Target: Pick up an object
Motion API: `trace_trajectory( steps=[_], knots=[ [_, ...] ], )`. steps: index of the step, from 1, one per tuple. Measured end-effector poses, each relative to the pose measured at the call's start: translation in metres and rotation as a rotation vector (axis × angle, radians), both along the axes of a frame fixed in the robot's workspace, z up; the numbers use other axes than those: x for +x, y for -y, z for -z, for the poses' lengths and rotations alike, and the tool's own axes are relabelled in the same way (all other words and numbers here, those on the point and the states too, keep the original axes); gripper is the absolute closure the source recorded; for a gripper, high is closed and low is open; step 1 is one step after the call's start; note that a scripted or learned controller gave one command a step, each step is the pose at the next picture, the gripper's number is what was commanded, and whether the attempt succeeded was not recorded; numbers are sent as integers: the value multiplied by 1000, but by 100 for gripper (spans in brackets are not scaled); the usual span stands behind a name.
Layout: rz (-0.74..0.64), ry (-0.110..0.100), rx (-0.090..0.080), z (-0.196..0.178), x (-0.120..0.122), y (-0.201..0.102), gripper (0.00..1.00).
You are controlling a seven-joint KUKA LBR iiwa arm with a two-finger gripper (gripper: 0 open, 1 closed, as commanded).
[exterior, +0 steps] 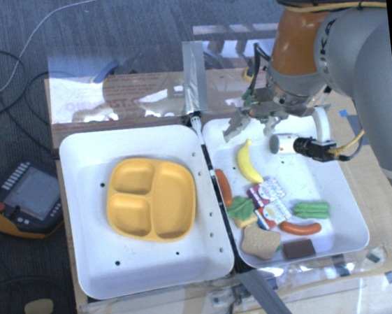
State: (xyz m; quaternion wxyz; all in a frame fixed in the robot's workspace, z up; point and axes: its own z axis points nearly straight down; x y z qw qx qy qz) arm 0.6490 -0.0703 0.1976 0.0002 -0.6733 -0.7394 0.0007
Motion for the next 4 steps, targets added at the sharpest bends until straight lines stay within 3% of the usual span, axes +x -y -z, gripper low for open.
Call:
trace_trajectory(
  steps=[1, 2, 3, 4],
  knots=[
    [-155, 1, 2, 105, -13, 56, 0],
    [-154, 1, 3, 96, -13, 56, 100],
    [-79, 3, -1, -24, 7, 15, 100],
    [-27, 2, -2, -152, 10, 23, 100]
  ],
)
